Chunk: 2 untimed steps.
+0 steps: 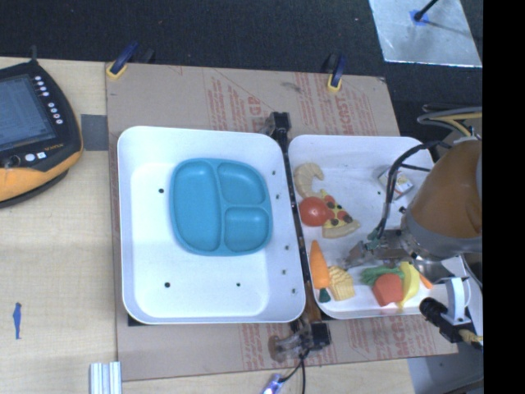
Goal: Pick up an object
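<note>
On a wooden surface (57,253) covered by a clamped sheet of cardboard (246,97), two shallow white bins sit side by side. At left, the larger bin (143,220) carries a blue divided plate (220,206), lying flat near its middle. At right, the second bin (353,150) holds a scatter of toy food: a pale croissant (308,176) near its upper left, a red tomato (313,212) just below it, a pizza slice (338,218) touching the tomato's right side, an orange carrot (318,266) along the left wall, a yellow chunk (340,285) beside the carrot, and a cluster of red, green and yellow pieces (392,284) near the bottom edge. Reaching in from the right, the grey arm with its orange band (451,191) hangs over this bin, and the tool (367,251) sits low among the food, between the pizza slice and the bottom cluster; whether it is clenched or released cannot be told, and nothing can be made out in its grip. A black and orange control pendant (29,134) rests at the surface's far left.
</note>
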Motion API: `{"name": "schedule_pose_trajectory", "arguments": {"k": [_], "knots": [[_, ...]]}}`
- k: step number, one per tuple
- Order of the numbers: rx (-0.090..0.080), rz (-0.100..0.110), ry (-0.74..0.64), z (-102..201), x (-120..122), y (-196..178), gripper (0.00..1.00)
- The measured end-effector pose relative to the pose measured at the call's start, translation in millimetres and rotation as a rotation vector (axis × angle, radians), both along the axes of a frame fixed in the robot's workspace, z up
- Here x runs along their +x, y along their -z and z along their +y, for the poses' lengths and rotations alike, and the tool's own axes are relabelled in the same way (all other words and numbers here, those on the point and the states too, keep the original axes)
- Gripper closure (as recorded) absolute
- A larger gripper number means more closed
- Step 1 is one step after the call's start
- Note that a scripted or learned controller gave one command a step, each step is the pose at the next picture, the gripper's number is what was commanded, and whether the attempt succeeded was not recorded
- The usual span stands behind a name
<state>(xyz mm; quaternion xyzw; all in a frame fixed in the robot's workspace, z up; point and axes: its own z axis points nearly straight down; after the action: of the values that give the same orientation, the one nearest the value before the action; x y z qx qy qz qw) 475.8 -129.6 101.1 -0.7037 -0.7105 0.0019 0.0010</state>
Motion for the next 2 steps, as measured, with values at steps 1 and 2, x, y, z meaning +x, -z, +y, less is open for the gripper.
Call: {"name": "schedule_pose_trajectory", "arguments": {"k": [1,2], "knots": [[-0.003,-0.001,-0.005,-1.0,0.4,-9.9,1.0],[-0.003,-0.001,-0.005,-0.9,0.4,-10.0,0.0]]}}
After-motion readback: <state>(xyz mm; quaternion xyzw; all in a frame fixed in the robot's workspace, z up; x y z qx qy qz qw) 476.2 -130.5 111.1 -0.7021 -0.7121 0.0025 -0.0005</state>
